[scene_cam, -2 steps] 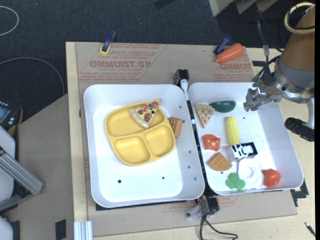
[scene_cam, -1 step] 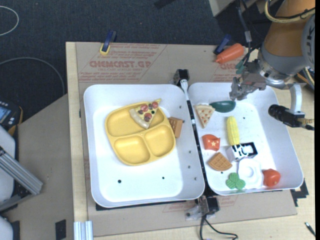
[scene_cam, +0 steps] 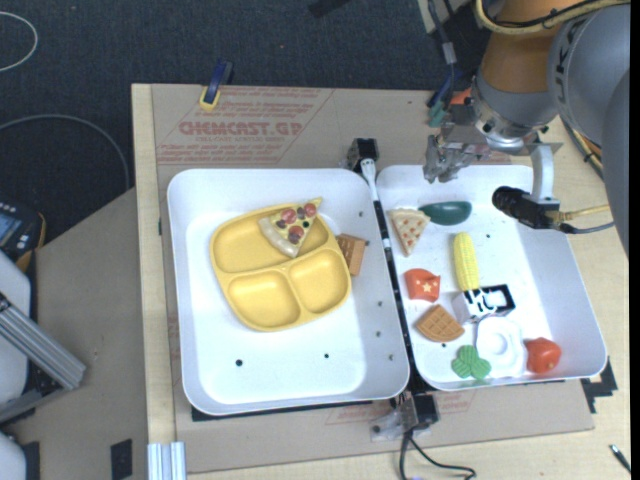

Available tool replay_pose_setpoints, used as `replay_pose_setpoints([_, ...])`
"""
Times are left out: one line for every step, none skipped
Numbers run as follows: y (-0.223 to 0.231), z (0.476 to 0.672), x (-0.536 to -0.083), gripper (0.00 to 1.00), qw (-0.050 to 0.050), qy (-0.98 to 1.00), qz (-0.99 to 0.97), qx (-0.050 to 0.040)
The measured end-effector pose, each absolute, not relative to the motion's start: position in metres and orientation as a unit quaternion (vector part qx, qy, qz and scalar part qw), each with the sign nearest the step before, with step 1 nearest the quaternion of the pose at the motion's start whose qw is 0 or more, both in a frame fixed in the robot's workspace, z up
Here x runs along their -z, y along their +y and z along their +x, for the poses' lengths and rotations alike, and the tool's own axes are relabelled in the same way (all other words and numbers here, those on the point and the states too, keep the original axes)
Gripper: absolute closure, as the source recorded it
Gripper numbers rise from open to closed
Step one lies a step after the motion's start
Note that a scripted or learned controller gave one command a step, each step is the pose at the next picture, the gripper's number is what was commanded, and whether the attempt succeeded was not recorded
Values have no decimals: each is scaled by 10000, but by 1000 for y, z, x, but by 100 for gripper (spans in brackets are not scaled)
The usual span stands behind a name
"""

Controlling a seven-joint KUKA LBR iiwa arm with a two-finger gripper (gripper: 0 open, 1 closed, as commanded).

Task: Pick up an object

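Two white bins sit side by side on the tabletop. Above the right bin (scene_cam: 585,298), the claw (scene_cam: 441,168) hangs near a dark green toy (scene_cam: 447,210) (whether spread or pressed together, I cannot tell).

A brown board (scene_cam: 250,118) with red print lies under the two white bins (scene_cam: 190,268). A blue and yellow clamp (scene_cam: 213,86) sits at its far edge.
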State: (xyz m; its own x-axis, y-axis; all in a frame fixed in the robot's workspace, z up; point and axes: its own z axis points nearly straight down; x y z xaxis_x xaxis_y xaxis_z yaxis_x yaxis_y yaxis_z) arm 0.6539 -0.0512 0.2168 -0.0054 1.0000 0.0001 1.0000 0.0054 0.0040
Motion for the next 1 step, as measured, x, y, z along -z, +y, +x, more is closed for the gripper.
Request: replay_pose_setpoints([-43,650,-228,100,19,7078,7064,-15])
